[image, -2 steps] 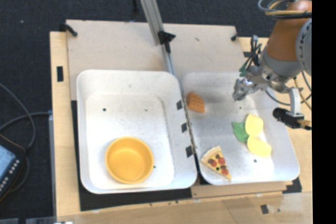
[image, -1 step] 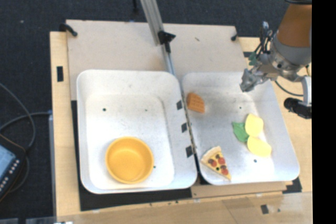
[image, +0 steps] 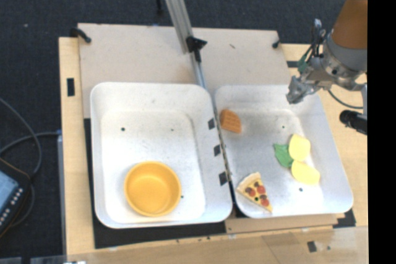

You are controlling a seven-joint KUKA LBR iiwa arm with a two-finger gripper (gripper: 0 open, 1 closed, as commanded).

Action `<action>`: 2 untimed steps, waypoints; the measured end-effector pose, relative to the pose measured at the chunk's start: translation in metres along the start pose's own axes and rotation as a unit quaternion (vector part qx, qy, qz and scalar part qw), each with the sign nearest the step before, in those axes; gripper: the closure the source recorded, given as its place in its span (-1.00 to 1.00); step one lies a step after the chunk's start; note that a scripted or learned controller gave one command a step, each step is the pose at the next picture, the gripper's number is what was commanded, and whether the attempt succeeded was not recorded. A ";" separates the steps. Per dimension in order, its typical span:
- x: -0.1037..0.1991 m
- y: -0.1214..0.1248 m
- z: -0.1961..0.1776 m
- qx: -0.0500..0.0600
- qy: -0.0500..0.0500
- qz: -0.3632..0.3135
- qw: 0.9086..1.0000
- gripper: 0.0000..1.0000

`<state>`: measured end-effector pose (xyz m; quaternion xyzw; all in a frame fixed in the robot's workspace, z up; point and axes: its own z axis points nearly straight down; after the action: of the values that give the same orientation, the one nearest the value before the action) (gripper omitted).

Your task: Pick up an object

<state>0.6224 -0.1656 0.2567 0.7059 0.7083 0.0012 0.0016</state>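
Where the arm enters: grey 2-finger gripper (image: 297,93) above right white bin's (image: 334,195) far right corner.
Finger state: cannot tell.
Right bin: orange bread-like piece (image: 231,121) near left edge; toy pizza slice (image: 255,190) at near edge; 2 yellow pieces (image: 301,159) on a green one, right.
Left white bin (image: 111,102): yellow round bowl (image: 152,188), near edge.

No text, label, brand, number or sign can be read anywhere in the camera view. The two white bins, the surface beneath them and the arm carry no legible marking. The small dark tabs along the bins' edges and the dark patches on the surface are too small and blurred to show any writing.
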 end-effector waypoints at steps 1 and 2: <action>0.056 0.012 0.000 0.000 0.000 -0.002 1.000 1.00; 0.107 0.021 0.008 0.002 0.000 -0.001 1.000 1.00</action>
<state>0.6432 -0.0586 0.2486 0.7048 0.7094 0.0003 0.0000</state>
